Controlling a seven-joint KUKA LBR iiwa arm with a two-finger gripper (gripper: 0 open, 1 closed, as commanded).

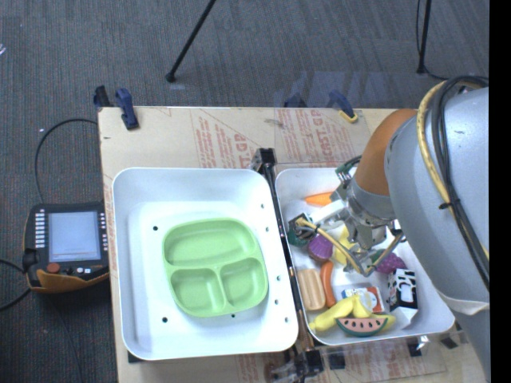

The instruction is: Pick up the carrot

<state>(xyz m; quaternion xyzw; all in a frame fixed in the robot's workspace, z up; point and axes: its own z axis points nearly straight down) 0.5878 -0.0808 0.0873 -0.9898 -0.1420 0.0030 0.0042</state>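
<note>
- The grey arm [447, 190] comes in from the right and bends down over the right white bin [435, 313]; its orange band [382, 154] sits just above the wrist.
- The jaws of the gripper [363, 254] are low inside this bin, among the toys. The wrist and some cables cover them, so I cannot tell if they are spread or pressed together, and nothing is seen clearly between them.
- The carrot [327, 284] lies in the right bin, in the lower middle part, as a short orange stick. It is just beside a tan bread-like piece [310, 288] on its left, and it is below and to the left of the gripper.
- Another orange piece [321, 199] lies near the top edge of the same bin; it is perhaps a second carrot-like toy, but it is too small to say.
- A purple toy [320, 248] is near the gripper, and a watermelon slice [366, 324] and a yellow banana [337, 313] lie at the front.
- The left white bin [136, 294] holds a green divided plate [215, 266].
- Both bins stand side by side on the cardboard-covered surface [200, 134].
</note>
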